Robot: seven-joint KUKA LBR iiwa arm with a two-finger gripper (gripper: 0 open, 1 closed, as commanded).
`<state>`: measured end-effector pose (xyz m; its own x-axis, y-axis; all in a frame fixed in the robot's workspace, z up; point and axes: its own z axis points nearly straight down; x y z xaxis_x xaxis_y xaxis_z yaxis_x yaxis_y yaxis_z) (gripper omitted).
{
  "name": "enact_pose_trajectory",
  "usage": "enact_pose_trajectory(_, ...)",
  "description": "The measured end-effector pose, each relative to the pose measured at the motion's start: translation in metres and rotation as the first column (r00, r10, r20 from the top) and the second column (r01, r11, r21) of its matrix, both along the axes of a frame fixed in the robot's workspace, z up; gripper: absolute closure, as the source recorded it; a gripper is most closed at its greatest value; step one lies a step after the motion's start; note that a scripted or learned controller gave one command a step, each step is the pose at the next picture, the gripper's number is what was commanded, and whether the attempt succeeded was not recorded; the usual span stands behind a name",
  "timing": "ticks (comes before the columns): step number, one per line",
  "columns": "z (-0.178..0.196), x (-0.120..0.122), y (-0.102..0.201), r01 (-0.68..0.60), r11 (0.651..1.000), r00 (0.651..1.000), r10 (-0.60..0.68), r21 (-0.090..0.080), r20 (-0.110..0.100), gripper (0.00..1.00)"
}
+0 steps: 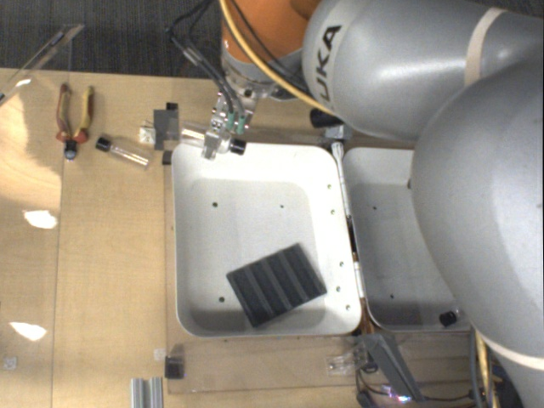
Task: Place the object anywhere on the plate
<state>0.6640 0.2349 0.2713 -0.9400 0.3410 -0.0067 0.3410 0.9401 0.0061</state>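
A dark grey ribbed rectangular slab point(277, 285) lies tilted on the floor of the left white bin point(191, 253), near its front wall. My gripper point(223, 138) hangs over the bin's back left corner, well behind the slab and apart from it. The wrist with its orange band point(263, 11) rises above it. The gripper's tip is small and partly lost against the bin rim. I cannot make out any object between its parts.
The right bin point(382, 228) is largely covered by the grey arm point(442, 100). On the wooden bench to the left lie red-handled pliers point(73, 117), a small vial point(123, 150) and a bracket point(164, 126). Cables run along the front edge point(382, 381).
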Motion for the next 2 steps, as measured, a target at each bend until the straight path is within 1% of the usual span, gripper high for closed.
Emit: enact_pose_trajectory(2,0.024,0.002,0.002,-0.005,1.000,1.000,0.005,0.005,0.014,1.00)
